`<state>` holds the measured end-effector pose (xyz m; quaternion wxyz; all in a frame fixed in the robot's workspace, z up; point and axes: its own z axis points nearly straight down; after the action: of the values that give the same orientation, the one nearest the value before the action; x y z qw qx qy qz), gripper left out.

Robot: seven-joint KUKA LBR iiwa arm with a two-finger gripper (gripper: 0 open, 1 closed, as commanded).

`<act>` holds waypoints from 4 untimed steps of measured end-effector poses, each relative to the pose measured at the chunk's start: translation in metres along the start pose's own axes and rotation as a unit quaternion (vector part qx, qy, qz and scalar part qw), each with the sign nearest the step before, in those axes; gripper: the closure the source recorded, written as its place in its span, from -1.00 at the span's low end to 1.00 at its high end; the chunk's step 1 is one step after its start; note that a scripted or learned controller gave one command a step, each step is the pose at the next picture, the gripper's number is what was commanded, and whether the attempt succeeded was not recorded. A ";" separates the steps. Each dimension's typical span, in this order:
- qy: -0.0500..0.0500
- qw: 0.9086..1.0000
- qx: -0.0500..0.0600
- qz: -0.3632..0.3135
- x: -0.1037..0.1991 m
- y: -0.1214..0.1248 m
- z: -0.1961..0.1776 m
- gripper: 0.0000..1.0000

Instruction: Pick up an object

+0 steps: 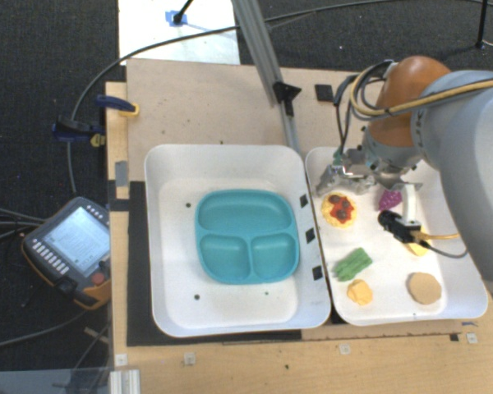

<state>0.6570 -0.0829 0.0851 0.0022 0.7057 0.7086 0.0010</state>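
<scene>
Gripper (343,179), finger state indiscernible, poised just above a small toy pizza (340,210): probably light, rigid plastic, flat; best pinched across its rim.

Toy pizza (340,210) flat; right bin (468,298).

A pale wooden bench (205,105) stands on dark carpet (41,48) crossed by black cables (90,97), with a handheld control screen (70,245) lying to its left.
</scene>
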 end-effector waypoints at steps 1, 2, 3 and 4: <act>0.001 1.000 -0.003 -0.001 0.001 0.002 -0.014 1.00; 0.000 1.000 -0.002 0.001 -0.008 0.007 -0.074 1.00; 0.000 1.000 -0.001 0.001 -0.013 0.010 -0.120 1.00; 0.001 1.000 -0.001 0.000 -0.013 0.012 -0.153 1.00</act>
<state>0.6682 -0.0955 0.2381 0.0023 0.7054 0.7088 0.0021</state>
